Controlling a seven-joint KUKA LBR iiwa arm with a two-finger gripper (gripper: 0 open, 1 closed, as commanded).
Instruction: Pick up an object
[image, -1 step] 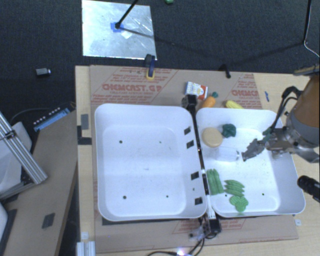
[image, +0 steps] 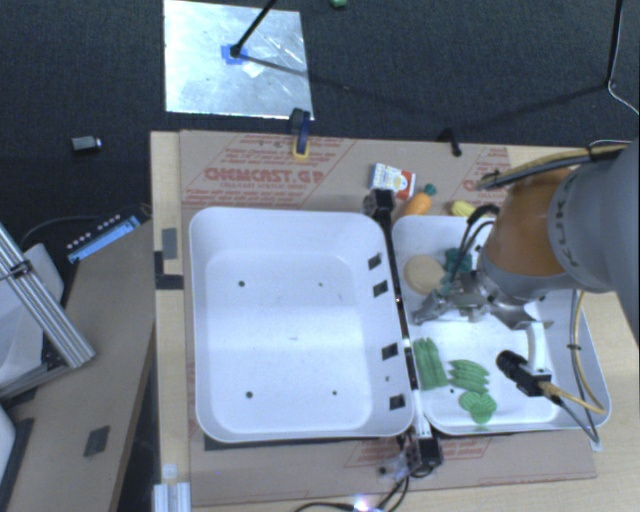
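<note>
**Camera view: pincer low in the right bin, nothing seen clamped**

Camera view is taken from above, with two white bins side by side on a cardboard sheet (image: 250, 165) laid over the worktop. The arm (image: 560, 235) is reached in from the right and bent down into the right bin (image: 445, 232). The pincer (image: 430, 305) is held low near that bin's left wall, close to the divider between the bins. Whether it is apart or together cannot be told, and nothing is seen clamped in it.

The things to be picked are gathered in the right bin. A tan disc (image: 423, 270) is lain just beyond the pincer, towards the far wall. Three green pods (image: 430, 362) are spread on the near side of the pincer – one along the left wall, two further right – and none is touched by it. At the far rim a carrot (image: 418, 203) and a yellow piece (image: 460, 210) are seen; whether they are inside the bin cannot be told. A red-and-white box (image: 392, 180) is set on the sheet just beyond them.

The left bin (image: 290, 320) is set well apart from the pincer.
</note>
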